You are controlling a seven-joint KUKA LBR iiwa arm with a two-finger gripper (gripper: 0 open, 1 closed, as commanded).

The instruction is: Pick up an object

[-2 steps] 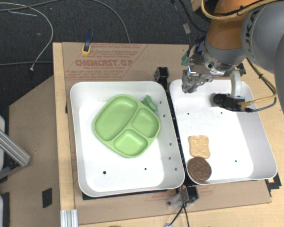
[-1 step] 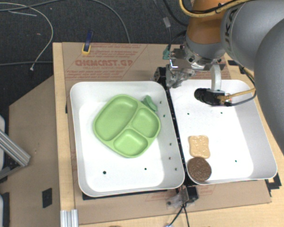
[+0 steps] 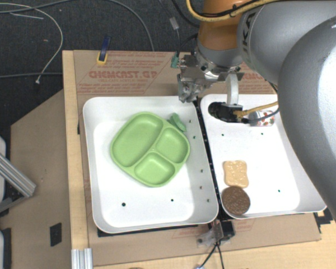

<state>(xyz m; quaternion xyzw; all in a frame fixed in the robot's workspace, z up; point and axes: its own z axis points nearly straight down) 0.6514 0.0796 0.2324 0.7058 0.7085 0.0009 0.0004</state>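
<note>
Camera view from above puts the gripper (image 3: pixel 189 94) at the far rim of the left bin (image 3: pixel 101 206), right where it meets the right bin (image 3: pixel 269 167). We cannot tell at this angle whether it is released or clenched; nothing is visibly held in it.

We count 4 loose things across the 2 bins. The left bin holds a green divided plate (image 3: pixel 150 148) with 3 compartments, and a small dark-green piece (image 3: pixel 177 122) at the plate's far-right edge. The piece is too small for us to say whether it rests on the plate's rim or just beside it. The right bin holds a tan biscuit (image 3: pixel 235 173) and, touching its near side, a brown round disc (image 3: pixel 236 200). Both sit by the near-left corner, well apart from the gripper.

We judge the small dark-green piece the likeliest target, since it lies nearest: just to the near side of the gripper and slightly to the view's left, inside the left bin. Its long axis runs on a slant, from far-left to near-right, so we think a grasp should close across that slant. With 1 arm there is no choice of hand. The plate crowds the piece, so a descent could catch its rim.
</note>
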